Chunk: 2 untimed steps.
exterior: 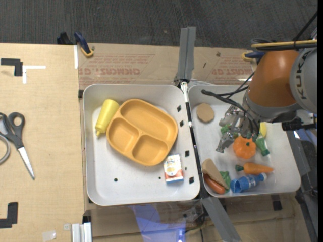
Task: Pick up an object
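The tool (pixel 233 131) hangs low in the right white bin (pixel 290 185), just left of the round orange toy fruit (pixel 245 148); whether it is spread cannot be told. It should centre over the fruit, descend, then close evenly before lifting.

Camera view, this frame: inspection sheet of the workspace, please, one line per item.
Surface: two white bins side by side, left bin and right bin, on a bench.
Job's things: right bin holds an orange fruit, carrot, hot dog, blue bottle, round cookie.
Clutter: left bin holds a yellow divided plate, yellow bottle, small carton.
Grippers: gripper low over the right bin beside the orange fruit; nothing seen held.
Cables: black cable by the arm.
Surroundings: scissors on the bench.
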### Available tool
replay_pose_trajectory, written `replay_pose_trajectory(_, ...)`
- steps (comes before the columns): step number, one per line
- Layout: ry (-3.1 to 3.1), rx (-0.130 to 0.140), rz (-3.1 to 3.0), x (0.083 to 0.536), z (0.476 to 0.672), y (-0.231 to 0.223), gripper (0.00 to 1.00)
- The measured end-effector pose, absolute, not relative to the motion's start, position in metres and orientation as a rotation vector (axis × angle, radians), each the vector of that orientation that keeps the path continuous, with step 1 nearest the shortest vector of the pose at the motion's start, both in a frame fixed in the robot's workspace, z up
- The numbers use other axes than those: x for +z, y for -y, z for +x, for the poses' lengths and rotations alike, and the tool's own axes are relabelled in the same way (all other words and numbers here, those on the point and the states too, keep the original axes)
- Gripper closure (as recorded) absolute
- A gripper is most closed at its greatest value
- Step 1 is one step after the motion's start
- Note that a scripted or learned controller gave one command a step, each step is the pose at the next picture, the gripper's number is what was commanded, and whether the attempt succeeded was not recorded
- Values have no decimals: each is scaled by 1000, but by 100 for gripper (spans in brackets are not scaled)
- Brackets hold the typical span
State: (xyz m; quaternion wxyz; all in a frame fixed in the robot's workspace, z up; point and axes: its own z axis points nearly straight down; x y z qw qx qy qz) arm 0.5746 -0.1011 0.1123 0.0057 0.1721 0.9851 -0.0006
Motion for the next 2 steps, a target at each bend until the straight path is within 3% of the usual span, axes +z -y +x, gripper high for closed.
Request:
replay_pose_trajectory(1,-3101,-2,473,93,587,113,0)
replay_pose_trajectory(2,-3096,-2,471,103,588,113,100)
